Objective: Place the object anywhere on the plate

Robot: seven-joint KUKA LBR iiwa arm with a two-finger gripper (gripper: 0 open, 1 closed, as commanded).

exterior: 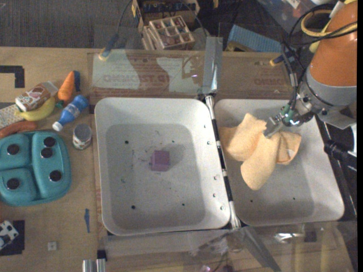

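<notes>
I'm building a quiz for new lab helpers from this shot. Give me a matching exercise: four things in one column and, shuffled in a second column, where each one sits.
Things:
1. purple block
2. yellow cloth
3. teal tray
4. pincer

Places:
A. on the bench, left of both bins
B. in the right bin
C. over the cloth's upper edge
D. in the left bin, near its middle

Pairs: 1-D, 2-B, 3-A, 4-C
</notes>
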